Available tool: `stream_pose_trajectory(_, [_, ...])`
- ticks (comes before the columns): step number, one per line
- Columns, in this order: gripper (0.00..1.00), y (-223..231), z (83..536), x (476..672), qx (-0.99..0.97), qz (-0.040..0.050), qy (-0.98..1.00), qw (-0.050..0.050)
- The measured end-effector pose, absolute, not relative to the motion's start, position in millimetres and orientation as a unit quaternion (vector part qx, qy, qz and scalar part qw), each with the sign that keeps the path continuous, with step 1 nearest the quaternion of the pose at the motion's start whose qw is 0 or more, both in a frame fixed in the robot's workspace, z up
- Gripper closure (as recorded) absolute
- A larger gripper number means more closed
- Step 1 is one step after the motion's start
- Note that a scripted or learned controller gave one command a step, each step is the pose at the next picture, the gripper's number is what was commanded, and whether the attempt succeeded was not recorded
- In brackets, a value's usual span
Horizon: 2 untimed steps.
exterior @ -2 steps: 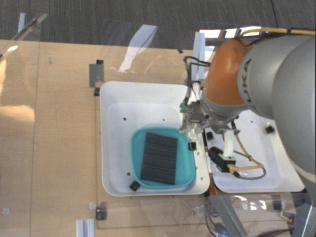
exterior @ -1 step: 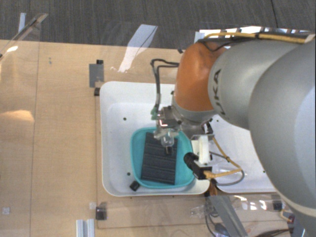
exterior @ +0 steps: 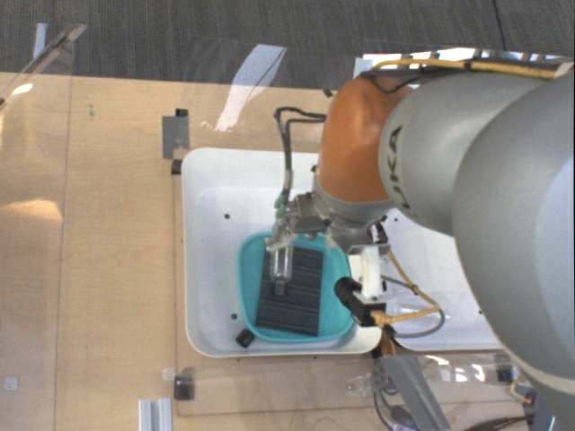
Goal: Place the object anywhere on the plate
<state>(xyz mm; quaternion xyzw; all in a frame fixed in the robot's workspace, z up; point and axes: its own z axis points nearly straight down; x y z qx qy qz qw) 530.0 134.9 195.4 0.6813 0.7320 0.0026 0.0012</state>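
camera view has the gripper [exterior: 280,272] low over the teal plate [exterior: 252,251] in the left bin [exterior: 202,241], narrow jaws just above the dark ribbed block [exterior: 295,293] lying flat on the plate, probably freshly released.

- A pale wooden table [exterior: 90,241] fills the left and lower part of the view.
- Dark grey carpeted floor [exterior: 180,16] runs along the top.
- Bright glare patches lie on the table's far edge and left side.
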Motion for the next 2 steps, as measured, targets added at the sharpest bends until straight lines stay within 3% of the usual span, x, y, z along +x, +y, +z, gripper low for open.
stream_pose_trajectory(1, [1.0,136,206,531.9,0.68,0.0049,0.733,0.002])
stream_pose_trajectory(2, [1.0,138,199,574.2,0.664,0.0025,0.748,0.002])
